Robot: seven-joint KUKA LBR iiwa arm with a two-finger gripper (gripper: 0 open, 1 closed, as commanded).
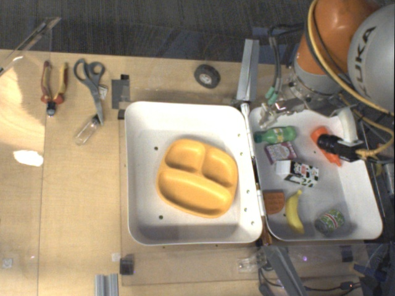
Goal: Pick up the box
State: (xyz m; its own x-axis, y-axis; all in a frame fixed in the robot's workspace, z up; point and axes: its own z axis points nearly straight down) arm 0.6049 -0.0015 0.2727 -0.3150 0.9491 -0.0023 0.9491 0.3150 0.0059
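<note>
Leftmost on the wooden bench (68,227) lie red-handled pliers (52,86) and, just beside them, grey scissors (92,85). A roll of black tape (207,76) sits further along, beyond the bins. Next comes the left bin (142,227), with a yellow moulded three-part dish (197,176) at its middle. The right bin (364,227) is the crowded one. At its far left corner the gripper (273,111) hangs over a green bottle (276,134) lying on its side — how far it is open, or whether it has hold of anything, I cannot tell. Just nearer than the bottle lies a purple box (279,151), and beside that a small white box (302,173) with black print — both apart from the gripper. Along the near edge lie a brown block (274,200) and a banana (294,213). Further right are an orange object (321,135) and a green ball (331,221).
</note>
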